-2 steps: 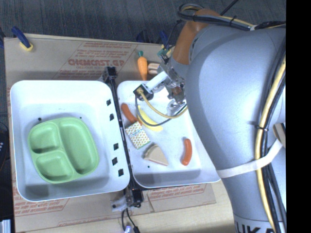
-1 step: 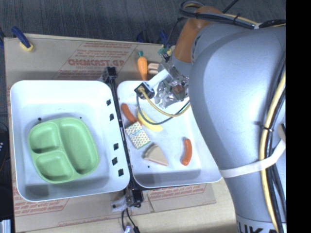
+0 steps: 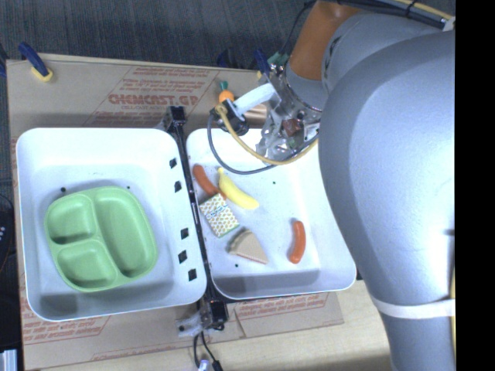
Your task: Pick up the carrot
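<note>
The grey arm [image 3: 387, 153] reaches over the right bin [image 3: 329, 242] on the table [image 3: 116, 91]. The left bin [image 3: 31, 207], well apart from the pincer [image 3: 278, 130], holds a green divided plate [image 3: 100, 238]. The pincer hangs over the far end of the right bin; the view does not show whether it is wide or narrow, and nothing is visibly held. Nearer the camera than the pincer lie a banana [image 3: 237, 192], a sandwich wedge [image 3: 247, 247], a patterned block [image 3: 219, 216] and two sausages [image 3: 205, 180] [image 3: 297, 240]. The carrot [image 3: 225, 96] sits at the bin's far rim, near the pincer, toward the view's left of it.
</note>
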{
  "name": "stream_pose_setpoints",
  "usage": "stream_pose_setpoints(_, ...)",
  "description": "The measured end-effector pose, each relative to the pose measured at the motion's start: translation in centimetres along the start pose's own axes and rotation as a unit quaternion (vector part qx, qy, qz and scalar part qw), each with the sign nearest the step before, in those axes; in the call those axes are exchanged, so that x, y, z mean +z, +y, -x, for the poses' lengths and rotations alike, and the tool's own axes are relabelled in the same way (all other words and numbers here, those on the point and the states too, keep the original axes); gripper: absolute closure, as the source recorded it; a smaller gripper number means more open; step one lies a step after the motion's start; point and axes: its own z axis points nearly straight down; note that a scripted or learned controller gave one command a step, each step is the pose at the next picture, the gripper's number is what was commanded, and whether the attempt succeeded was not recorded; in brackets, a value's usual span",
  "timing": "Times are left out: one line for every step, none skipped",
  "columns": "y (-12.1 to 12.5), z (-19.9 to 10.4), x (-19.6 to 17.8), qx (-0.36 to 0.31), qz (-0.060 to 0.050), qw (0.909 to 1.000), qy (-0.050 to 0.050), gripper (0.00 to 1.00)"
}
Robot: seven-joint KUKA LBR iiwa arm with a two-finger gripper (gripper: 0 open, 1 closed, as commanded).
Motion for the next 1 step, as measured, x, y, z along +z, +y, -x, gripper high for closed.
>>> stream_pose_setpoints(-5.90,-1.23,3.14,0.015,0.000,0.9999,-0.001,1.00)
